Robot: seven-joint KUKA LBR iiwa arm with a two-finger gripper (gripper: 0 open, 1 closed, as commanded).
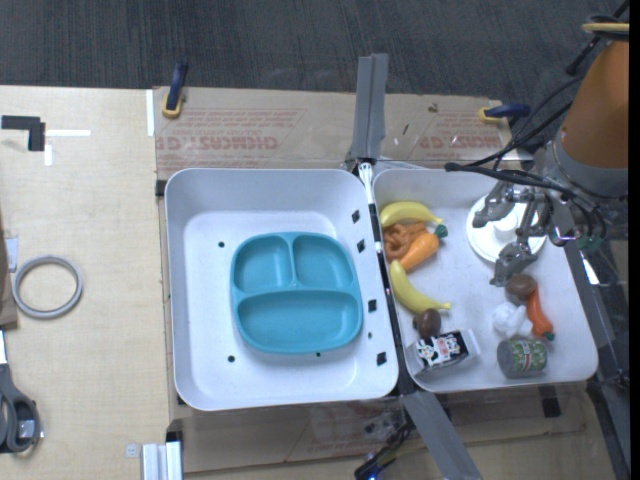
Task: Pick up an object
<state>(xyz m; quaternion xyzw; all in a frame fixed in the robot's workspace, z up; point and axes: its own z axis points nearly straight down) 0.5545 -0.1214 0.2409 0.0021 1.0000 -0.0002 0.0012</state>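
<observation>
Our claw hangs low over the right bin, and we cannot tell whether it is released or clenched; metal and cable blur together there. We see nothing caught in it.

Nearest, just below the claw, lies a brown lump, which we take as the likeliest thing to pick. It looks small, rounded and light, probably hard plastic, so it may roll or squirt out of a pinch. We would close across its widest middle, coming straight down. Touching it on the far side is a small carrot, stiff and tapered; a grip at its thick end would hold better than at the tip. Beside that is a white crumpled piece, soft by its look, and past it a can on its side, heavier, smooth and apt to roll.

Behind the claw sits a white plate, flat and hard to get under.

Further off to the claw's left are a big carrot over an orange piece, two bananas, a dark fig and a black-and-white box.

Furthest, in the left bin, rests a blue divided tray, broad and awkward for two fingers.
</observation>
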